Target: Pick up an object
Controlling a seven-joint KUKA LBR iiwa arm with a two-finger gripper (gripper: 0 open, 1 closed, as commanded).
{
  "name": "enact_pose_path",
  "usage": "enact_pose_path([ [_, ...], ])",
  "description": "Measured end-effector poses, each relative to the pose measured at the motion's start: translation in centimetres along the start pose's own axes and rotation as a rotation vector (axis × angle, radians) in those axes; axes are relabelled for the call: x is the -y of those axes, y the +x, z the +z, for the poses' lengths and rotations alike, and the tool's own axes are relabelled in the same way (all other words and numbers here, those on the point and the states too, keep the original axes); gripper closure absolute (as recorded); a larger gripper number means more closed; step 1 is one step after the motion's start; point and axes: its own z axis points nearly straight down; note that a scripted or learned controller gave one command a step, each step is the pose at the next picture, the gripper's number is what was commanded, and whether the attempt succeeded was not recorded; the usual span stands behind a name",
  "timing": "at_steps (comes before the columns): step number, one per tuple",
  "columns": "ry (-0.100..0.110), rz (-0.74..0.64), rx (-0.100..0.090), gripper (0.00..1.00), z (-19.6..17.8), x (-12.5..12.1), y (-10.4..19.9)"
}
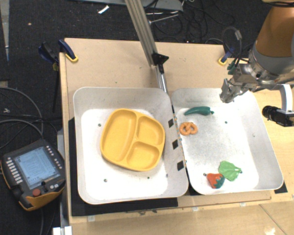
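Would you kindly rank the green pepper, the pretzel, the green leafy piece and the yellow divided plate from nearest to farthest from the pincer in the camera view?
From the pincer:
1. Green pepper, right bin, upper left part.
2. Pretzel, right bin, by its left edge.
3. Green leafy piece, right bin, near front.
4. Yellow divided plate, left bin.

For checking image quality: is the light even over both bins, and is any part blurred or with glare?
Camera view: the left bin and right bin are lit evenly, with soft shadows and mild sheen; the yellow tray looks sharp; the gripper looks slightly soft.
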Motion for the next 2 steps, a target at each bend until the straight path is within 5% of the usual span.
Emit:
enact_pose_path([
  [2,0.010,-0.005,-0.004,1.00,2.1,3.6,10.4],
])
